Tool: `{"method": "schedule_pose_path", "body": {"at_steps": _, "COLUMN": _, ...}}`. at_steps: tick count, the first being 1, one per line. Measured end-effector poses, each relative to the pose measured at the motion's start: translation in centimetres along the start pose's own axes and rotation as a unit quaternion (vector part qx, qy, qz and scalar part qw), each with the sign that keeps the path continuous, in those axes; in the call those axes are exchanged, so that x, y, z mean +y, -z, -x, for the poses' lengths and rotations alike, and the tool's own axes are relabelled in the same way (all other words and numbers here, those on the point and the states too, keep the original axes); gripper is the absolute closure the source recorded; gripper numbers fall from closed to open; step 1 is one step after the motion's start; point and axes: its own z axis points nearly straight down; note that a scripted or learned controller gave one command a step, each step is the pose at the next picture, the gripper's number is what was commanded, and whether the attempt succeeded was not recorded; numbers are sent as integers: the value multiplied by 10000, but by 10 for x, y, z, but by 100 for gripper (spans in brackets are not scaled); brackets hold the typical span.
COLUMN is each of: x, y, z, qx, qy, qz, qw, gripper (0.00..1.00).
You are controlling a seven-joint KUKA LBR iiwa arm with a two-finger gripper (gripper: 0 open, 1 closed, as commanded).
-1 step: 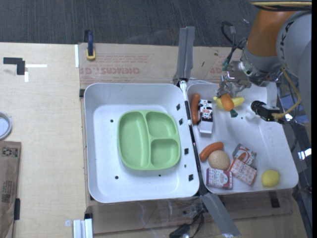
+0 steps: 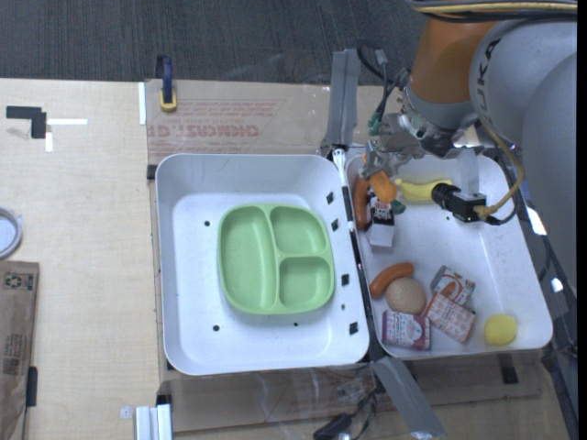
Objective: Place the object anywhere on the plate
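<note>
A light green divided plate (image 2: pixel 275 257) lies flat in the middle of the left bin (image 2: pixel 183 273). My gripper (image 2: pixel 378 168) hangs over the far left corner of the right bin (image 2: pixel 527 264), close to the wall between the two bins. Directly under its tip is a small orange object (image 2: pixel 383 190), touching or nearly touching it; I cannot tell whether it is gripped. A narrow red-orange piece (image 2: pixel 361 207) lies along the dividing wall beside it. The plate carries nothing.
The right bin also holds a yellow banana (image 2: pixel 417 190), a small white bottle (image 2: pixel 381 233), a sausage (image 2: pixel 393 278), a tan ball (image 2: pixel 405 295), two snack packets (image 2: pixel 449 307) (image 2: pixel 405 330) and a lemon (image 2: pixel 500 330). A black cable clip (image 2: pixel 459 200) hangs off the wrist.
</note>
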Motion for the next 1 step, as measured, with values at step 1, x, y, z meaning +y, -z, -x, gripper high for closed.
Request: {"method": "schedule_pose_path", "body": {"at_steps": 1, "x": -75, "y": 0, "z": -66, "qx": 1, "qy": 1025, "qz": -5, "qw": 9947, "gripper": 100}}
